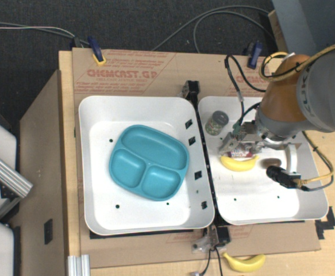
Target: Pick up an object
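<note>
Reaching in over the right bin [305,209], the gripper [240,145] sits low directly above a yellow banana [239,164], apparently placed to grasp it, beside a small grey jar [217,121], while a blue divided plate [149,162] fills the left bin [92,154].

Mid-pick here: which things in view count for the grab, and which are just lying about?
In play:
gripper, low in the right bin
banana just under it
small jar beside it

Lying about:
blue divided plate in the left bin
second banana on the bench's front edge
</note>
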{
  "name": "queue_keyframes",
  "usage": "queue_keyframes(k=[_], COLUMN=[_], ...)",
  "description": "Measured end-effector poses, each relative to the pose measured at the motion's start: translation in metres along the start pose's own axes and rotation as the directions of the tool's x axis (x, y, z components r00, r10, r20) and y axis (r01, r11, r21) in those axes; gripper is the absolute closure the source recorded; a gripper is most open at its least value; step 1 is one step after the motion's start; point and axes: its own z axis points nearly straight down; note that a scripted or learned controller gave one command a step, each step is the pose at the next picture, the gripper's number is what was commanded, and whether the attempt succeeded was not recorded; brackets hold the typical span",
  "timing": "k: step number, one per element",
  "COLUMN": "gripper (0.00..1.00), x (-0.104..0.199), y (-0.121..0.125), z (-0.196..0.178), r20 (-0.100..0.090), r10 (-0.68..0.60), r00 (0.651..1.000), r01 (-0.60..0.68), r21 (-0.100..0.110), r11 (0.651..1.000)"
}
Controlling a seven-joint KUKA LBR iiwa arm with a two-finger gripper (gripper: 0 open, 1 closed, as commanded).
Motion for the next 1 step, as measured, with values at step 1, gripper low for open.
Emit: queue_keyframes(k=[1], gripper=[1.0], x=[0.0026], y=[0.0043], z=[-0.0157], r20=[-0.003], r10=[-0.002], r00=[1.0], r01=[0.002], r21=[-0.014], r11=[1.0])
